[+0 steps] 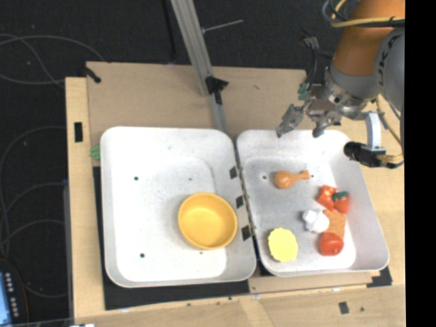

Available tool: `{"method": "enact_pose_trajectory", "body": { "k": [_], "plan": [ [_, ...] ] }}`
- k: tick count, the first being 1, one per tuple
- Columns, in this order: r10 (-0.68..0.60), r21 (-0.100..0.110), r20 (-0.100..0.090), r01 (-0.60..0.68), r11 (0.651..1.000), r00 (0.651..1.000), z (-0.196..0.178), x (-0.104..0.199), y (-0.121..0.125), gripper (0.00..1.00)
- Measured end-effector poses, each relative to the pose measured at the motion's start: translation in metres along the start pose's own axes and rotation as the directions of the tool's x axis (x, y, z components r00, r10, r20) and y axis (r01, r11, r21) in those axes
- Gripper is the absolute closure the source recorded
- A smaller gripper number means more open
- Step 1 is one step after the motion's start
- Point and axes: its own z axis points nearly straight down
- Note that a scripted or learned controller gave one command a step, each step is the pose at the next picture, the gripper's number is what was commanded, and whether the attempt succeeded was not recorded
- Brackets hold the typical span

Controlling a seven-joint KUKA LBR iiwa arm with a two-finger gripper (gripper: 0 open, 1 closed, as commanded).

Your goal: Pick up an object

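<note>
Claw (300, 128) hangs over far edge of right bin (361, 254), fingers apart, nothing betw them. Nearest target: orange gourd (291, 178), just below claw in same bin; prob light, hard, smooth, may roll, so grip across its fat end. Tomato (330, 243) and yellow disc (283, 244) lie nearer the front. Left bin (136, 155) holds a bowl (207, 220). Tabletop (136, 94) bare, plenty of room.

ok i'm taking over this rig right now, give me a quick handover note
Hand: open, holding nothing, up over the far edge of the right bin.
Right bin holds an orange pear-shaped toy, a red pepper, a small white piece, a red tomato and a yellow round piece.
Left bin holds a yellow bowl.
Done: nothing picked yet.
Left: choose an object, descend, grasp, lift. The pear-shaped toy lies nearest the hand.
</note>
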Motion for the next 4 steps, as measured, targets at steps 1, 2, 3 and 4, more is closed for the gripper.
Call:
{"method": "enact_pose_trajectory", "body": {
  "k": [1,2,3,4],
  "plan": [
    [0.0,0.0,0.001,0.0,1.0,1.0,0.0,0.0,0.0,0.0],
    [0.003,0.005,0.003,-0.003,1.0,1.0,0.056,0.004,-0.009,0.0],
    [0.005,0.005,0.003,-0.005,1.0,1.0,0.11,0.004,-0.02,0.0],
    [0.007,0.004,0.004,-0.007,1.0,1.0,0.145,0.002,-0.02,0.0]
  ]
}}
